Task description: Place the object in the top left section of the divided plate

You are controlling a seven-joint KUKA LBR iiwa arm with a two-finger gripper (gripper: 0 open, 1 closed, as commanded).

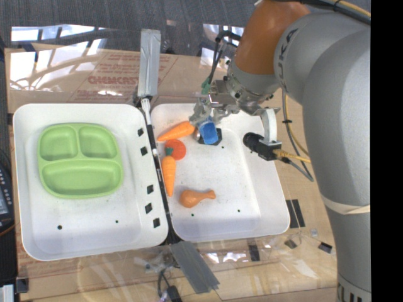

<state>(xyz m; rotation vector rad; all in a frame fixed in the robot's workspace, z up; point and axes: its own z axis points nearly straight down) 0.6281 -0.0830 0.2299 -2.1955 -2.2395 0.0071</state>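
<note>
Near edge of the surface (94, 275): strips of grey tape (195, 266) below the seam between the two bins.

Right bin (252, 212): an orange drumstick (196, 197) lay on the near floor, apart from everything else. Just beyond it, hard against the left wall, a carrot (169, 174) lay lengthwise, its far end touching a round tomato (175, 149). Farther still, a second carrot (177, 131) lay aslant, tip toward the left wall, thick end close to the gripper.

Left bin (38, 231): a green divided plate (79, 160) sat in the far half, one long section near and two small ones far. All three sections were bare. It was well apart from the toys, with the bin walls between.

Gripper (208, 126): down at the far middle of the right bin, over a blue object (208, 133) resting on the bin floor. The jaws stood about the blue object, but whether they pinched it or were merely spread around it I could not tell. A black fitting (258, 145) with cable sat to its right.

Far: the arm (327, 93) came in from the right, with cardboard (113, 74) behind the bins.
</note>
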